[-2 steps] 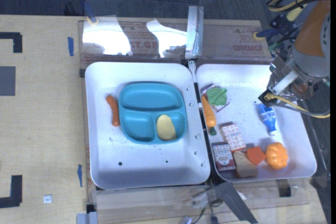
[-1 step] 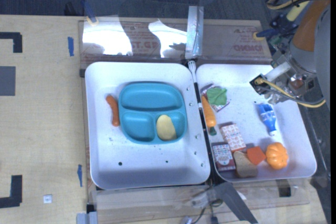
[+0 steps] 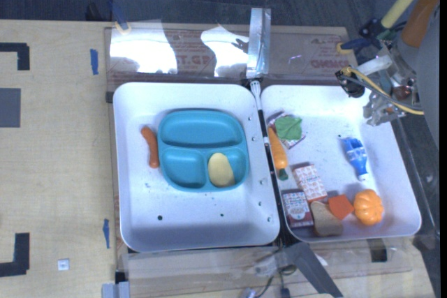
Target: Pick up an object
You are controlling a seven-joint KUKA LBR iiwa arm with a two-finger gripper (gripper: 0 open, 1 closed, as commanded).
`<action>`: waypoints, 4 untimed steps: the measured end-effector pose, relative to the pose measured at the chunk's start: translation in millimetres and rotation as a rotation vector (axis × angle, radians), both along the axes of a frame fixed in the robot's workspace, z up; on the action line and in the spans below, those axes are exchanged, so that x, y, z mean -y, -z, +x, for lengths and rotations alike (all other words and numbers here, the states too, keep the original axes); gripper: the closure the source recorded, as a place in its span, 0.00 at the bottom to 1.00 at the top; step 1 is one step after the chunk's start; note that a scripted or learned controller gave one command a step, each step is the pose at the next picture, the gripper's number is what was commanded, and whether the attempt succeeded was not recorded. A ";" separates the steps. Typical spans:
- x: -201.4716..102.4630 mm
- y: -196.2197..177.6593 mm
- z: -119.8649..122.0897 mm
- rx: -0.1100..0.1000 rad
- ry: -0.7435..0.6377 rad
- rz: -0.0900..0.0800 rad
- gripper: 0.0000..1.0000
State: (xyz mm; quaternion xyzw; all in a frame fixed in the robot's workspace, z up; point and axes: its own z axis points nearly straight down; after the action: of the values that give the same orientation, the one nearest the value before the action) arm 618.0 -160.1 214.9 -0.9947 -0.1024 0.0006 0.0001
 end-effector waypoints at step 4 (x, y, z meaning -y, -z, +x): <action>-11.8 109.8 -83.9 0.001 0.003 0.002 0.00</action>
State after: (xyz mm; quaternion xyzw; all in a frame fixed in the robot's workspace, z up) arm 534.1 -148.3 105.1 -0.9949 -0.1009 -0.0002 0.0010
